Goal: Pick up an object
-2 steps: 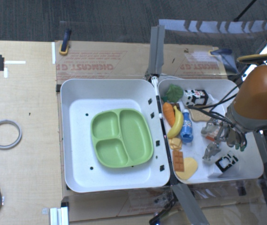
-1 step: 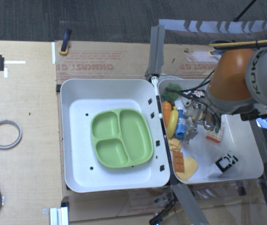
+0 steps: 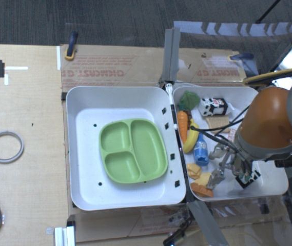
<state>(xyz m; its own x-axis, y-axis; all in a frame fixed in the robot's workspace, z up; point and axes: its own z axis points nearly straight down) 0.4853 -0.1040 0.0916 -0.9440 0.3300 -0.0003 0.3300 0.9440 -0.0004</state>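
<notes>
My gripper (image 3: pixel 220 174) hangs low over the front of the right bin (image 3: pixel 269 187), below the orange band of the arm (image 3: pixel 268 118). Just left of it lie a yellow piece (image 3: pixel 196 170) and an orange piece (image 3: pixel 202 190) on the bin floor. A blue bottle (image 3: pixel 201 152) stands a little farther back, beside a banana (image 3: pixel 190 139) and a carrot (image 3: pixel 182 125). At the back of the bin are a green leafy toy (image 3: pixel 189 100), a black-and-white cow toy (image 3: pixel 214 106) and a tan slice (image 3: pixel 218 122). I see nothing held in the gripper.
The left bin (image 3: pixel 84 152) holds a green divided plate (image 3: pixel 134 150). A grey divider (image 3: pixel 176 137) separates the bins. A metal ring (image 3: pixel 4 146) lies on the wooden bench at left. Cables (image 3: pixel 212 132) trail from the arm across the right bin.
</notes>
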